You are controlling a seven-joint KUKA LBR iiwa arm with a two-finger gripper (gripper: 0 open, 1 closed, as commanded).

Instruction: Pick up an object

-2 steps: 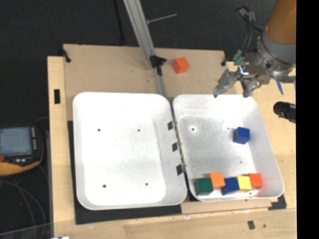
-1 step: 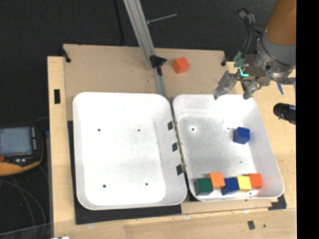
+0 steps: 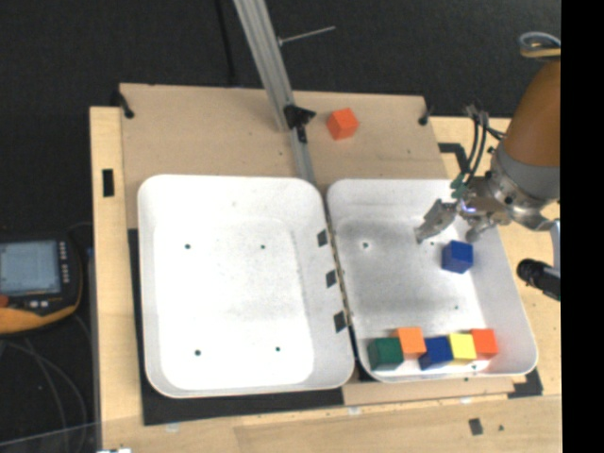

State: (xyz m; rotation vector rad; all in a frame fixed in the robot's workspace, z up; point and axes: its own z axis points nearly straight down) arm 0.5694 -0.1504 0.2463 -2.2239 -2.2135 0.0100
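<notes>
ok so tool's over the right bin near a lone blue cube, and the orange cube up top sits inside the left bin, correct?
Not quite. The camera view shows the orange cube on the bench board behind the bins, outside the left bin. The rest holds: the tool is over the right bin, near the lone blue cube.

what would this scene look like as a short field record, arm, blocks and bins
arm: grey KUKA arm with orange band, reaching in from the right
gripper: two-finger gripper over the right white bin, holding nothing visible
nearest block: blue cube, just below the gripper
front row: green cube, orange cube, blue cube, yellow cube, orange cube
outside bins: orange cube on the bench
left white bin: beside the right bin
</notes>
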